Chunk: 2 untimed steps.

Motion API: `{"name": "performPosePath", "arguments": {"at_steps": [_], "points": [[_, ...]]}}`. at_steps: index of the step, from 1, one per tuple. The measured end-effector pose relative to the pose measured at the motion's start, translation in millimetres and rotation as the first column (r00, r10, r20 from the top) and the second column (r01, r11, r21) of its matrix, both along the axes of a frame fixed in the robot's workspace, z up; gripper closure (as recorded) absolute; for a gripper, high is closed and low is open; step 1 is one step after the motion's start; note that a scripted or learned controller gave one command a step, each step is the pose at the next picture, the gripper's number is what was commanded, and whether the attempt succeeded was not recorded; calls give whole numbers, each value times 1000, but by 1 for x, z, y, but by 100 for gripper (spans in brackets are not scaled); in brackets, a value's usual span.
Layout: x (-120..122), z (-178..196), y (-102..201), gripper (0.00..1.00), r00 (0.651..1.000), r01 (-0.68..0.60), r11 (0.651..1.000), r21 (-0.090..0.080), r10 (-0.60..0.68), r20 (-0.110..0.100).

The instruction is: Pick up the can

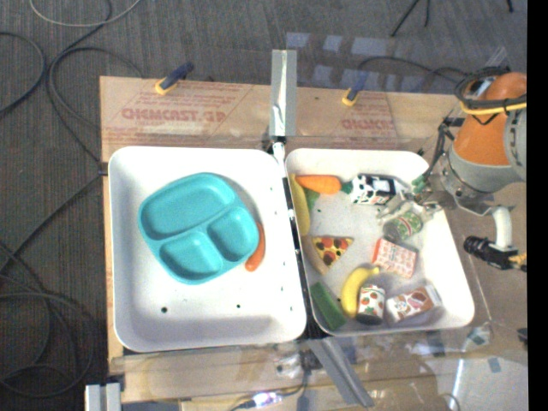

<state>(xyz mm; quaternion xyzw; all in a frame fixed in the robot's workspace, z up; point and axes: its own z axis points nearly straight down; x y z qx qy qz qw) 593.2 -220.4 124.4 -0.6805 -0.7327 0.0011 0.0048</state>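
My gripper hangs low over the right white bin, near its far right corner, and my grey arm with the orange band comes in over the right edge of the bench. Just under my gripper lies a small can with a green and white label, tilted on its side, near the right wall of the bin. I cannot tell how my jaws stand, because the metal parts blur together there, and I cannot tell if they touch the can.

Beside my gripper, along the far wall of this bin, there is a black and white toy cow, and left of it an orange carrot. In the middle of the bin lies a toy pizza slice, and near it a small red and white carton. Near the front edge I see a yellow banana, a green vegetable and two small printed packs.

The left white bin carries a turquoise plastic plate with three compartments, and a small orange sausage-shaped toy is touching the plate's right rim.
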Motion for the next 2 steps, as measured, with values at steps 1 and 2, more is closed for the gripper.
{"name": "performPosePath", "arguments": {"at_steps": [1, 2], "points": [[-4, -27, 7, 0, 1000, 17, 1000, 3, -17, 10], [-5, -22, 8, 100, 1000, 17, 1000, 5, -17, 5]]}}
